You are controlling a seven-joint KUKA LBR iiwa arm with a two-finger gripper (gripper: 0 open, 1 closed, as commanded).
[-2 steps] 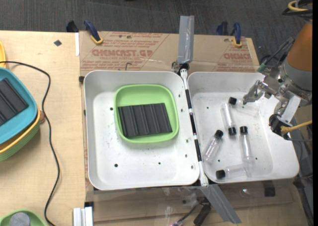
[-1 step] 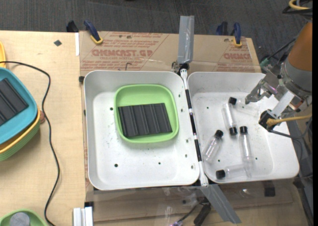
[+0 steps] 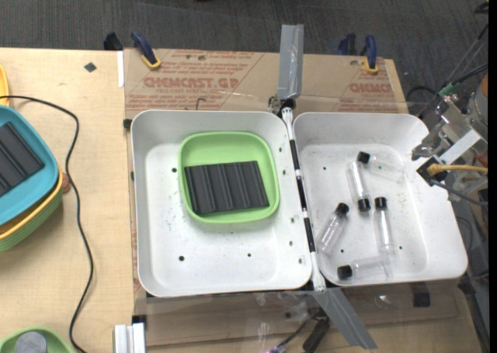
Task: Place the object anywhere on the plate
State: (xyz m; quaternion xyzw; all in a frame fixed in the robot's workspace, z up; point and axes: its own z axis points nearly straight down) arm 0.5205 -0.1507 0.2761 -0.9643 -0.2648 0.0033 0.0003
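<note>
So, the gripper (image 3: 432, 154) is being held over the right rim of the right bin (image 3: 423, 219), roughly midway between its far and near sides. Whether it's spread or pressed together can't be told from this angle, honestly. The clear tubes with black caps (image 3: 356, 182) are being kept loose on the floor of that same bin, to the left of the gripper and apart from it. A couple are lying toward the far side, two more around the middle, and one is lying along the near wall with its cap pointing left. Left of that, across the divider, the green plate (image 3: 229, 140) is being carried in the far half of the left bin (image 3: 155, 254). A dark ribbed slab (image 3: 229, 187) is being borne on the plate, covering most of its floor, so the tubes and the plate are being kept well apart in separate bins. Both bins are being supported on a cardboard sheet (image 3: 202, 80), which is being pinned by blue clamps (image 3: 144, 49) at its far edge. Further left, on the wooden table (image 3: 46, 282), a teal bowl (image 3: 35, 188) is being stacked on other dishes, and a black cable (image 3: 76, 188) is being trailed past it.
</note>
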